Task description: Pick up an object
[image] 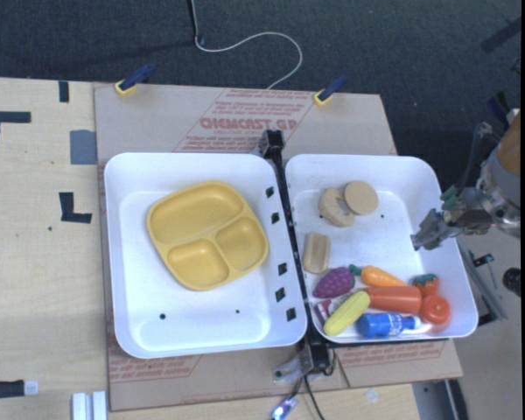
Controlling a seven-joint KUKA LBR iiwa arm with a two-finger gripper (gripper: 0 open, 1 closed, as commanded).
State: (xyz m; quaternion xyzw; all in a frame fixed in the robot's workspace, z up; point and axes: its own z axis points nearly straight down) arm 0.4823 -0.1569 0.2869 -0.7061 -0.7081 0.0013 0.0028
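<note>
Several toy foods crowd the right bin's (424, 178) lower part; the corn cob (346, 312) there looks light, stiff, slippery: grasp mid-length. Gripper (430, 233) at right edge, state unclear.

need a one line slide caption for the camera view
End effector poised at the right bin's right edge above toy food; a yellow tray lies in the left bin.

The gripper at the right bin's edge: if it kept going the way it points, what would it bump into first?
Probably bare floor of the right bin. The gripper points left and down over the rim; the orange carrot lies nearest that line, though depth is unclear.
</note>
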